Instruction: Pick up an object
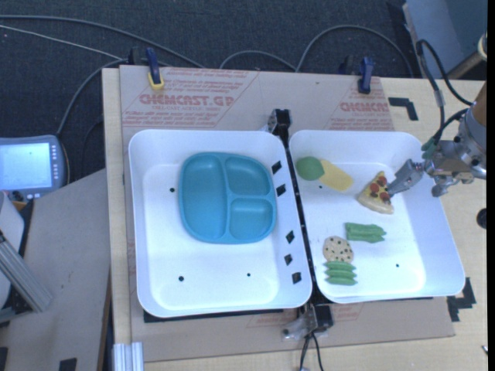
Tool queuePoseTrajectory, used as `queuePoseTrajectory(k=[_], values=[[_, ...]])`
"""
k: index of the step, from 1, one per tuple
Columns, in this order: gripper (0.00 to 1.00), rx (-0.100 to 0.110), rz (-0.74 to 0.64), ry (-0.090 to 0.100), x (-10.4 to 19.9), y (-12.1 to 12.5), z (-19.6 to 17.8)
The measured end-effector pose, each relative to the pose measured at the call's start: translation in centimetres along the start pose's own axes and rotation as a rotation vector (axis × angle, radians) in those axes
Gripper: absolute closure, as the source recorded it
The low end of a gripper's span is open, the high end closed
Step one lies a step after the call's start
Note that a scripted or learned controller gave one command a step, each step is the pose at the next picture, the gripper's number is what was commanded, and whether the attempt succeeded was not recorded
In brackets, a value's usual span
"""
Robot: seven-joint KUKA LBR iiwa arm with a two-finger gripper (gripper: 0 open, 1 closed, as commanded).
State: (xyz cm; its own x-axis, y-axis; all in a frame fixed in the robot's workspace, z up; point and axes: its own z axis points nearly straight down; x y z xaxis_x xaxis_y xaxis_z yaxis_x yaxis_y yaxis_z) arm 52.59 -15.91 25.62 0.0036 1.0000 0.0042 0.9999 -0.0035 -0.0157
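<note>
My gripper (415, 188) hangs over the right side of the right bin (433, 238), and it is open. Its left finger (401, 179) slants down toward a toy pizza slice (376, 192) and ends right beside it; whether they touch I cannot tell. Nothing sits between the fingers. Also in this bin lie a green round piece (309, 168), a yellow piece (337, 178), a green pepper-like piece (364, 233), a spotted cookie (337, 249) and a green pea pod (339, 273).
The left bin (155, 230) holds a blue divided plate (228, 198). A black divider with clips (289, 207) runs between the bins. Two clamps (155, 74) (364, 76) hold the board at the back. Cables trail behind the bench.
</note>
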Motion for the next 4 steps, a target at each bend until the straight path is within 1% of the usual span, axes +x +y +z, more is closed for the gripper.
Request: queuePoseTrajectory(k=[1,2,3,4], values=[[0.0,-0.013,-0.004,-0.003,0.1,0.2,-0.7],[0.0,-0.011,-0.003,-0.002,-0.7,0.5,3.7],[0.0,-0.011,-0.003,-0.001,-0.6,1.2,9.7],[0.0,-0.01,-0.004,-0.001,-0.2,1.9,14.3]])
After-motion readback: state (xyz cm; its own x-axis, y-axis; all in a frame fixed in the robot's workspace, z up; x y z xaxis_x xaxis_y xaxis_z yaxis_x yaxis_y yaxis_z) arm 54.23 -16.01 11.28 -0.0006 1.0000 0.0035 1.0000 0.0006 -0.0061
